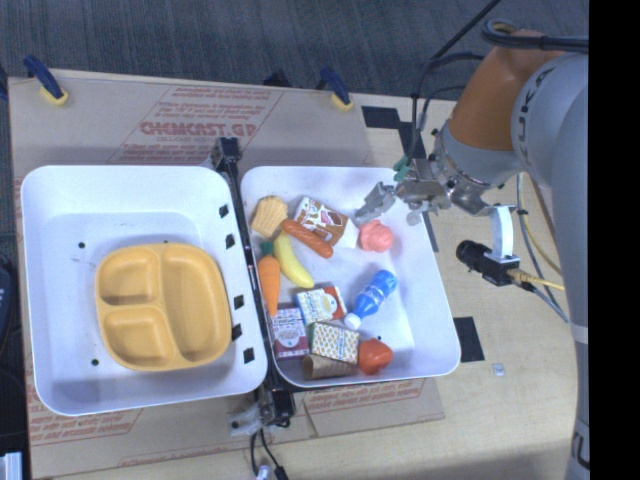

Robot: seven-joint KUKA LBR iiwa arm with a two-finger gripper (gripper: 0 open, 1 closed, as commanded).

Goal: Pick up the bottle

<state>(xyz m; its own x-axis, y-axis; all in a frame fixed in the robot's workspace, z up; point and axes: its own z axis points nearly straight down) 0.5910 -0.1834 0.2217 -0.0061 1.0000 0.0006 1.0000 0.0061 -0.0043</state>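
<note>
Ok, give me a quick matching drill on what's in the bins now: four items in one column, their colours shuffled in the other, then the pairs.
Items:
1. bottle
2. divided tray
3. carrot
4. banana

Colours:
A. orange
B. blue with a white cap
C. pale yellow-tan
D. bright yellow

Pairs: 1-B, 2-C, 3-A, 4-D
</note>
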